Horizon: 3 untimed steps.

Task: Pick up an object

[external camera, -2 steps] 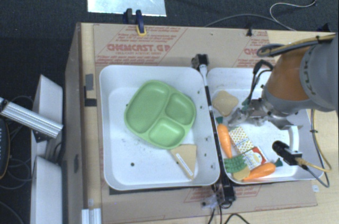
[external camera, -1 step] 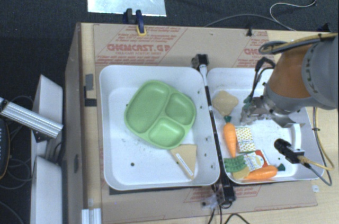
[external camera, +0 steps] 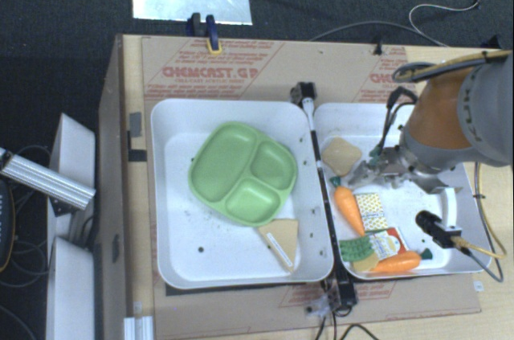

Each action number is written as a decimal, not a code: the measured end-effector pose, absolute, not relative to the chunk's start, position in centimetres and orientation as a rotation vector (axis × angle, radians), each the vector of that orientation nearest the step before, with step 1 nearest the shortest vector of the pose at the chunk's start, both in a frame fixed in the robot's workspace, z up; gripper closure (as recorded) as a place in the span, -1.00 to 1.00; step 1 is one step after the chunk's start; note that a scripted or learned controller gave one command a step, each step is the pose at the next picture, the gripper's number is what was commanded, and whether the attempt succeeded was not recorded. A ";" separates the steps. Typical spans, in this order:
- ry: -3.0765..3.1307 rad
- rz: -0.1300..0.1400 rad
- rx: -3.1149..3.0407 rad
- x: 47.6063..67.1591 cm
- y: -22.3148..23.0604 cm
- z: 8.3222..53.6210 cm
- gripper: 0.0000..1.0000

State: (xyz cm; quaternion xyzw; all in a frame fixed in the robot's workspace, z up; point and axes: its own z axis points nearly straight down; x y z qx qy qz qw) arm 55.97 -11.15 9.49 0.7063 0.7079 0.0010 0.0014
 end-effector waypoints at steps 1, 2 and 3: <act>2.201 -0.001 2.216 50.9 -9.7 8.7 -1.00; 2.222 0.003 2.214 63.9 -9.2 8.5 -1.00; 2.226 0.004 2.208 63.9 -9.2 9.6 1.00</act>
